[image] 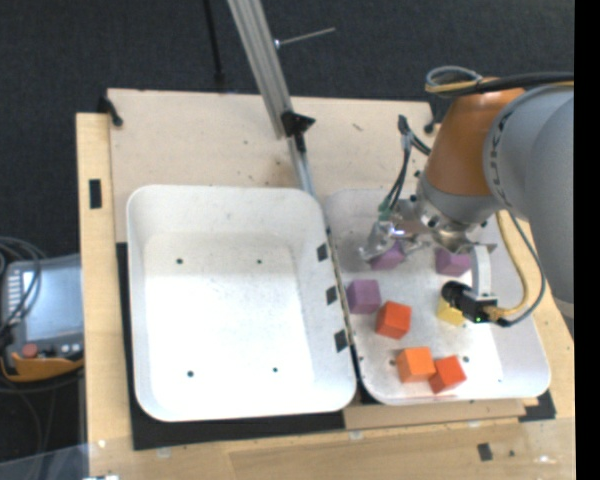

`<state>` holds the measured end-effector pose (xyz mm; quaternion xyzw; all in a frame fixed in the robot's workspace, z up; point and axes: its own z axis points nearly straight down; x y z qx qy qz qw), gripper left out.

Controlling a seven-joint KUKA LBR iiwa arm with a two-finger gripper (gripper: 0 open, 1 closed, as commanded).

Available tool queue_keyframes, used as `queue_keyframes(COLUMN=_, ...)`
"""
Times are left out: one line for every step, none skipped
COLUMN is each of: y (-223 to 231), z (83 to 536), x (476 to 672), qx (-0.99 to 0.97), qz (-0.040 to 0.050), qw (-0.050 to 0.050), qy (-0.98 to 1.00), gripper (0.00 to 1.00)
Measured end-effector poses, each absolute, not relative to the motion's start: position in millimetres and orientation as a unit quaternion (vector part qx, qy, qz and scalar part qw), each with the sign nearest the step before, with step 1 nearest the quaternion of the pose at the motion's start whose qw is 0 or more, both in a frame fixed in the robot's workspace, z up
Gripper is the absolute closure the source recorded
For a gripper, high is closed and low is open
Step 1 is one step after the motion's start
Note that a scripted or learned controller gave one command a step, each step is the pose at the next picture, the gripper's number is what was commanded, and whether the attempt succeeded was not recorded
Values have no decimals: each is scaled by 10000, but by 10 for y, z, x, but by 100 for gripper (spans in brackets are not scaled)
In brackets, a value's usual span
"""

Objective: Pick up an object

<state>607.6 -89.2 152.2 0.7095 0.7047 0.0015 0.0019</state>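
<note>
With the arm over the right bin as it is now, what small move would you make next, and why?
Probably a short straight descent. The gripper sits right above a purple block near the right bin's far left side, and that block lies apart from the other purple block and the orange block. Whether the jaws are open is hidden from here.

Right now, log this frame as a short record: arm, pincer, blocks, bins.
arm: reaches in from the right, over the right bin
pincer: low above a purple block; grip unclear
other purple blocks: one at, one at
orange blocks
yellow block
left bin: beside the right bin
</note>
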Motion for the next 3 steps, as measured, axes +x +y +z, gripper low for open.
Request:
queue_keyframes(y=-1001, z=2104, x=6102, qx=7106, qz=20, qw=32, qy=7035, gripper=100)
queue_keyframes(y=-1014, z=2586, x=6116, qx=7062, qz=18, qw=26, qy=7080, gripper=100)
queue_keyframes(y=-462, z=2581, x=6082, qx=7048, qz=3, qw=-5, qy=7094, gripper=100)
